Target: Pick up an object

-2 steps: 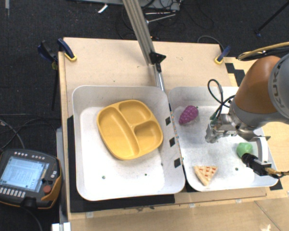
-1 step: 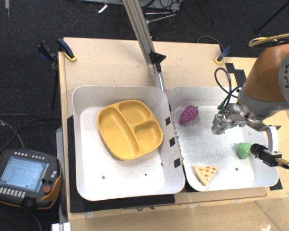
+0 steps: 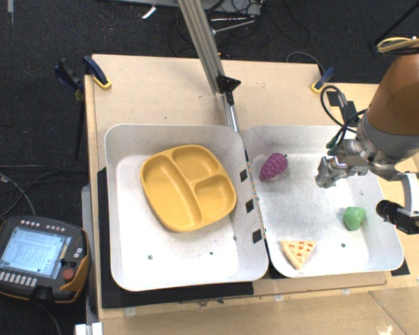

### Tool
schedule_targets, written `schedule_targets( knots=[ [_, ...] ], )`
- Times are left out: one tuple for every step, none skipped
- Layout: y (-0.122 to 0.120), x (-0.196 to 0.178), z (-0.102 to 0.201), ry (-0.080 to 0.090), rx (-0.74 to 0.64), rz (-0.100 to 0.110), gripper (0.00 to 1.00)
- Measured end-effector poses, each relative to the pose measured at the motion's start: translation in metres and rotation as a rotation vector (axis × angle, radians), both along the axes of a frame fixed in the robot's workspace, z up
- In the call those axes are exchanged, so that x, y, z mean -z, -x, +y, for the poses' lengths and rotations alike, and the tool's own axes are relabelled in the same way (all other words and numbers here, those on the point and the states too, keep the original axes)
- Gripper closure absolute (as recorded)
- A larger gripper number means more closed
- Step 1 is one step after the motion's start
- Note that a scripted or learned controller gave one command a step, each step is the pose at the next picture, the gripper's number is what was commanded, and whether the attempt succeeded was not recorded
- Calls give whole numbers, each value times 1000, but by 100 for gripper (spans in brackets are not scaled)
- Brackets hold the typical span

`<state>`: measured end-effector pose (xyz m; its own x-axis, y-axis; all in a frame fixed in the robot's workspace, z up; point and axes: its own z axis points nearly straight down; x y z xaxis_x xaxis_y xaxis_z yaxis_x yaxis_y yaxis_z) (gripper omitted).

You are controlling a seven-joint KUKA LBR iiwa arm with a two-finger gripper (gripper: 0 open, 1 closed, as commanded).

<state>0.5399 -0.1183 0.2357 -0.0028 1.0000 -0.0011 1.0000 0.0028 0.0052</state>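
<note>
Pendant: nearest to us, at the lower left off the bench, we see a teach pendant (image 3: 35,257) with a lit screen, lying on the dark floor with its cable trailing away.
Bench: we see a pale wooden bench (image 3: 167,89) carrying two shallow white bins side by side.
Waffle piece: in the right bin (image 3: 377,257), closest to its near edge, we find a small wedge like a waffle slice (image 3: 297,251), tan with a red grid, lying flat.
Green object: a little farther in and to the right, we see a small green rounded toy (image 3: 354,218), well apart from the waffle slice.
Yellow plate: in the left bin (image 3: 126,257) we see a yellow divided plate (image 3: 188,186) with three compartments, lying flat and turned at a slant, with nothing in it that we can make out.
Hand: the hand (image 3: 327,175) hangs over the right bin, between the green toy and the purple object, touching neither; we cannot tell how it is set, and we see nothing held in it.
Purple object: farther in, near the left wall of the right bin, we see a purple bunch of grapes (image 3: 274,165), lying by itself.
Arm: the grey arm with its orange band (image 3: 401,100) comes in from the right, with black cables looping by the wrist.
Far edge: beyond the bins we see clamps (image 3: 98,72) at the bench corners and a slanted metal post (image 3: 202,37).
</note>
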Motion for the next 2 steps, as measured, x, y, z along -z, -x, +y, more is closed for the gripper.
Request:
schedule_targets(
  knots=[
    [-2, -53, 0, 1, -1, -1, 100],
    [2, -34, 51, -2, -5, 6, 100]
  ],
)
